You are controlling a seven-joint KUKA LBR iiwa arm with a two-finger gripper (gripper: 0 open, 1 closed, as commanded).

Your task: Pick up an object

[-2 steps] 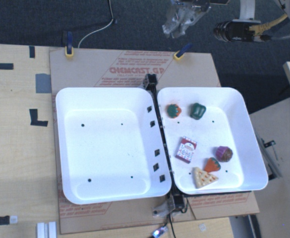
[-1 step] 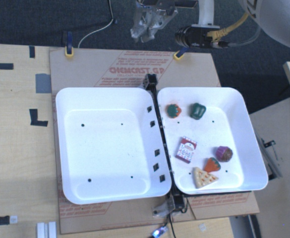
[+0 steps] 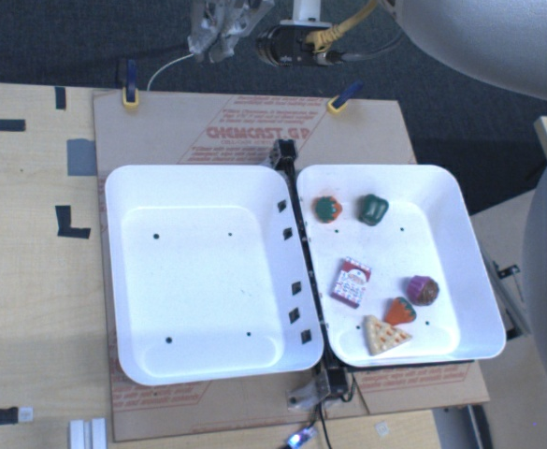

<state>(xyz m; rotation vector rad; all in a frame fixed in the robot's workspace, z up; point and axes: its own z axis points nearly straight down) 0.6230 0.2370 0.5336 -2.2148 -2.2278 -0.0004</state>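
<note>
The right bin (image 3: 460, 213) holds several small objects. A red and green round piece (image 3: 326, 209) and a green pepper-like piece (image 3: 373, 210) lie near its back. A small red and white box (image 3: 352, 282) lies near the middle. A purple piece (image 3: 423, 290), a small red piece (image 3: 400, 311) and a pizza-slice shape (image 3: 384, 335) cluster at the front right. My gripper (image 3: 219, 28) hangs at the top of the camera view, beyond the bench's far edge and well away from both bins. Nothing shows in it.
The left bin (image 3: 114, 213) sits beside the right one, with a black hinge strip (image 3: 295, 251) between them. Both rest on a cardboard sheet (image 3: 254, 129) held by two clamps (image 3: 130, 92) at its back. The grey arm (image 3: 479, 17) fills the top right.
</note>
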